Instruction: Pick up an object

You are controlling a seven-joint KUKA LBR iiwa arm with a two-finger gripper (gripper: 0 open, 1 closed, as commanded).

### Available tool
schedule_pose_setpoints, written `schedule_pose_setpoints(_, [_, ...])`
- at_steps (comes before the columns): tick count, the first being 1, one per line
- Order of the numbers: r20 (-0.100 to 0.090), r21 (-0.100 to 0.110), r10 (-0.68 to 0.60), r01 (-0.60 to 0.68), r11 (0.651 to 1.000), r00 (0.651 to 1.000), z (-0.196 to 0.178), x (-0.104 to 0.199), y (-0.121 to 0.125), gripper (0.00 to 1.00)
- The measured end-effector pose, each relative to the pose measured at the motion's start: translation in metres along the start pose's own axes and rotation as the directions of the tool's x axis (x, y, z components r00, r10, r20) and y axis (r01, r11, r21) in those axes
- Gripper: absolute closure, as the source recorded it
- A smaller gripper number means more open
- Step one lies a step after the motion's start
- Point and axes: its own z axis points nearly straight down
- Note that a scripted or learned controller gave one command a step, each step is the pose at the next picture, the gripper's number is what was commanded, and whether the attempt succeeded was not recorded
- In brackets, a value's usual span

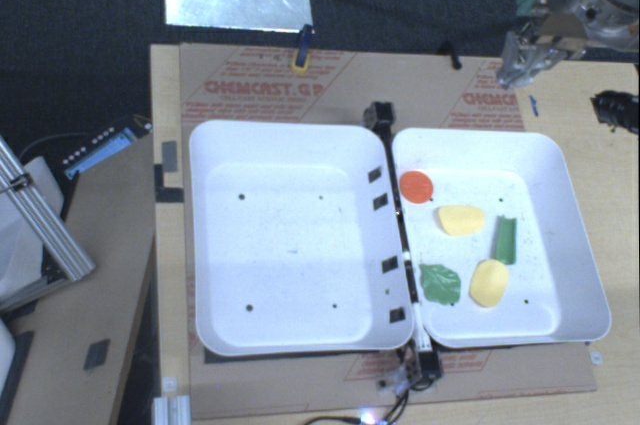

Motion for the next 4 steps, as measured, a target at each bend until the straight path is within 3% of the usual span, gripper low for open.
schedule_pose_setpoints(1, [-0.003,0.032,0.002,-0.002,0.999,1.000,0.168,0.041,0.015,1.00])
schedule_pose_setpoints(2, [-0.004,0.030,0.001,-0.001,1.000,1.000,0.243,0.098,-0.063,1.00])
schedule_pose_setpoints(3, [-0.005,0.019,0.000,0.000,1.000,1.000,0.259,0.166,-0.048,1.00])
schedule_pose_setpoints(4, [-0.009,0.001,-0.003,0.003,1.000,1.000,0.129,0.244,0.004,1.00])
